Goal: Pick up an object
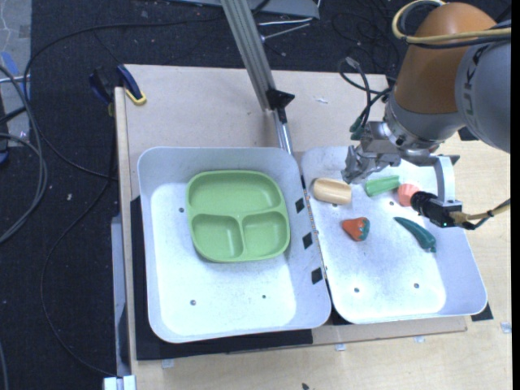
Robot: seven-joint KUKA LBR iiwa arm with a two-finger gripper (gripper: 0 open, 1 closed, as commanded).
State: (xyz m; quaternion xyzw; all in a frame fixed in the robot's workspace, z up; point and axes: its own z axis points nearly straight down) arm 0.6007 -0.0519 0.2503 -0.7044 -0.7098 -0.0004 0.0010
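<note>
You see the gripper [358, 167] low over the far edge of the right bin [455, 295], just beside the tan piece [331, 191] and green piece [381, 186]. Nothing looks lifted yet; whether it grips anything, I cannot tell.

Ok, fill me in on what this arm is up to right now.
The arm's gripper is down at the back of the right bin, above a tan bread-roll piece and a light green piece. Nothing is visibly held. A red and green piece and a dark green pepper lie nearby. The left bin holds a green divided plate.
</note>
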